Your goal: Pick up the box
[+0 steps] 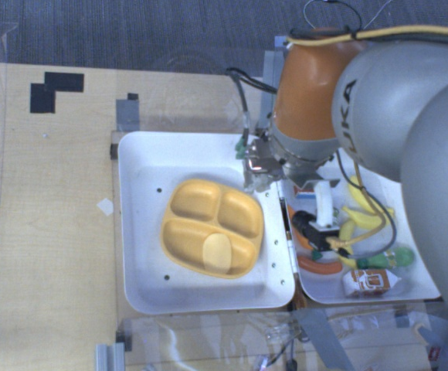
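Plainly, the end effector (264, 168) (grip state I cannot tell) hangs well apart from the box (371, 282); a descent here would miss.

A yellow divided tray (212, 227) lies in a white bin (135, 230); the box (371, 282) is brown and white.

Yellow divided tray (212, 227) in left bin (135, 230); banana (363, 216), green toy (398, 256) in right bin (429, 288).
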`<state>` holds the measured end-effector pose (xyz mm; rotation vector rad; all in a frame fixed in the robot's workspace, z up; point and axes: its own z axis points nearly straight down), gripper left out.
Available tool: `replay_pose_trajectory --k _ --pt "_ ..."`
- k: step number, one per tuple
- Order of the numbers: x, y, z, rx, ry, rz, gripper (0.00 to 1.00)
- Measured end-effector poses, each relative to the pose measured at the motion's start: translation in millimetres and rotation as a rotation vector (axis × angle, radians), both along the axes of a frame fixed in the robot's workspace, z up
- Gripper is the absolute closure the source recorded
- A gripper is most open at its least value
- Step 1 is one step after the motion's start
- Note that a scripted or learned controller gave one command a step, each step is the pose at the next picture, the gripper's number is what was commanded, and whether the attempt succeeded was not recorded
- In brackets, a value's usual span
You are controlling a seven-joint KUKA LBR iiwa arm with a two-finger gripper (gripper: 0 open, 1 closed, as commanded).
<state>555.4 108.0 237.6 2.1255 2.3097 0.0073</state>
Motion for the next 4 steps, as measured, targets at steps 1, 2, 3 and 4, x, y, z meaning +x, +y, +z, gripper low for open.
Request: replay_pose_trajectory --k 1,2,3,4 --pt "82 47 -20 -0.001 0.002 -0.03 1.0" --pt "66 110 -27 0.0 0.002 -0.07 1.0" --pt "106 127 -22 0.0 0.0 -0.099 1.0" --pt "76 127 -30 0.0 0.002 -0.076 1.0"
